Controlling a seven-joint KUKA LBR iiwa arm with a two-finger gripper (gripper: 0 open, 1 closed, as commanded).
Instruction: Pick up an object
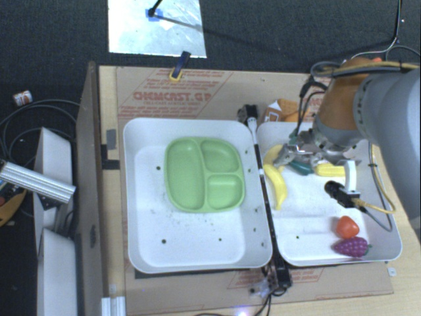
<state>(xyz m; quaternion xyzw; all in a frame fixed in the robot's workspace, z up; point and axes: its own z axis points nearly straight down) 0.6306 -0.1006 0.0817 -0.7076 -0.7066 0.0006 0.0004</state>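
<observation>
Cardboard-topped bench (197, 84) under two white bins. Right bin (316, 242), lower right of frame: banana (277, 183), tomato (347, 226), purple grapes (351, 247), with gripper (296, 151) above the banana, grasp impossible to tell. Left bin (151, 242), centre: green divided plate (204, 174).
</observation>
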